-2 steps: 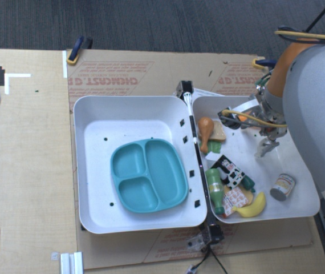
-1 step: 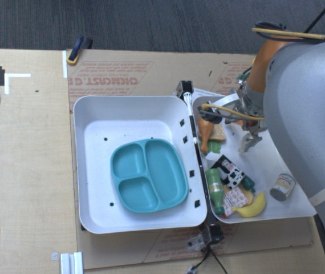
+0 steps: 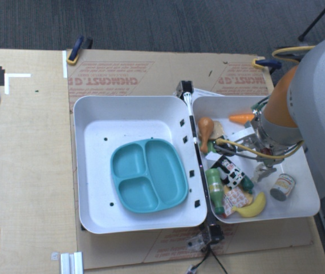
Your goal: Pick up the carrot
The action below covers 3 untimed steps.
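Carrot [image 3: 241, 118] lies at the right bin's [image 3: 305, 207] far edge, tucked beside the arm; the gripper's [image 3: 268, 165] opening I cannot tell, and crowded toys nearby could get grabbed instead

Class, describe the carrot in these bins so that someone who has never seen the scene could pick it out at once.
Look in the right bin, the crowded one. Near its far edge, beside the arm's orange band, lies the carrot. It is small, bright orange and tapered, unlike the yellow banana at the near edge.
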Each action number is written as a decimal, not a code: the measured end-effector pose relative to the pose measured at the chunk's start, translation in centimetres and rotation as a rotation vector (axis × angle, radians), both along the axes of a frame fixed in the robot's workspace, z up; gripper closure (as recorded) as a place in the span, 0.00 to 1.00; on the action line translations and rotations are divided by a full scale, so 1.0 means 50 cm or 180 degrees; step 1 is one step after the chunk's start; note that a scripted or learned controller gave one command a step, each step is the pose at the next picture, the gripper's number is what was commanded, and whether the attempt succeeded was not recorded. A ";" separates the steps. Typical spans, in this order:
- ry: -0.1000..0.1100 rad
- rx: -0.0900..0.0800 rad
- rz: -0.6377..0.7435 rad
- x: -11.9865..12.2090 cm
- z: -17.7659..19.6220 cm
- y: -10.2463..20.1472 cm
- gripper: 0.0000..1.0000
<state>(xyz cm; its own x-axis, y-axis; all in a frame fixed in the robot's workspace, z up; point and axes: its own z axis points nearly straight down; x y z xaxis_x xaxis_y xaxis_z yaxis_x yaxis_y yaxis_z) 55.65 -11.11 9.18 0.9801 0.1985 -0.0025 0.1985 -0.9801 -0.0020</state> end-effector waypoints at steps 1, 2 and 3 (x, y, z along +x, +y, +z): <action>0.0003 -0.0001 0.0016 0.162 0.000 -0.051 0.00; 0.0009 -0.0002 0.0034 0.161 0.019 -0.050 1.00; 0.0011 -0.0001 0.0034 0.161 0.019 -0.050 0.00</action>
